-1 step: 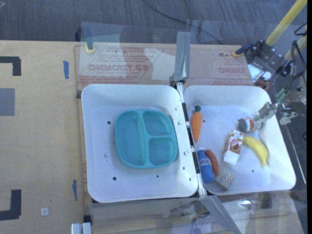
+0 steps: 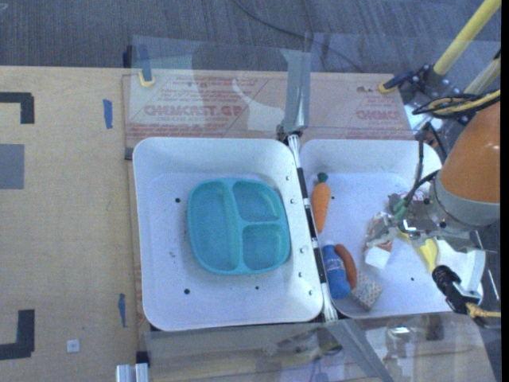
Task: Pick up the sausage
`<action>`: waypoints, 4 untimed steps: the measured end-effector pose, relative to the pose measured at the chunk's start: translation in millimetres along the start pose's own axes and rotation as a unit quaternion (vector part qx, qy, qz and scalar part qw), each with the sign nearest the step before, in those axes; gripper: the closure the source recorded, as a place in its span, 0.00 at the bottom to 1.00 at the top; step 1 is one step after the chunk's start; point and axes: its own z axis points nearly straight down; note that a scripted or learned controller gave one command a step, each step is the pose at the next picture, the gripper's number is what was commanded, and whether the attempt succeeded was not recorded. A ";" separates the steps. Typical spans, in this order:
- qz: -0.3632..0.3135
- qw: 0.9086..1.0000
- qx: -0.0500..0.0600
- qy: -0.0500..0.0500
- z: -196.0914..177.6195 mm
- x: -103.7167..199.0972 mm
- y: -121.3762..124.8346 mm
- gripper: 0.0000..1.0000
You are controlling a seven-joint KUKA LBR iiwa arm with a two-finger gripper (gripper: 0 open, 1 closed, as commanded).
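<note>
Sausage [image 2: 345, 263] lies lower centre of frame, in right bin [image 2: 350, 153], touching a blue bottle [image 2: 334, 270], carrot [image 2: 320, 201] above it. Gripper [image 2: 386, 229] sits right of it; grip state: can't tell. Best approach imo: come down over the sausage's free right side, clear of the bottle. Cardboard behind reads roughly "CHEMCAT".

Grey arm [image 2: 469, 201] — orange band, black cables.

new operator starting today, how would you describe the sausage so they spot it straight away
Look in the right-hand white bin, at its lower left corner by the divider between the bins. The sausage lies there beside a blue bottle. It is short, rounded and reddish orange, unlike the longer carrot with its green top further up.
</note>
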 end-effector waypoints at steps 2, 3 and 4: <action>0.047 0.999 -0.004 -0.001 82.8 22.7 -10.4 0.00; 0.047 0.999 -0.005 -0.001 72.3 23.0 -9.6 1.00; 0.084 0.996 0.001 0.000 -14.4 74.2 54.5 1.00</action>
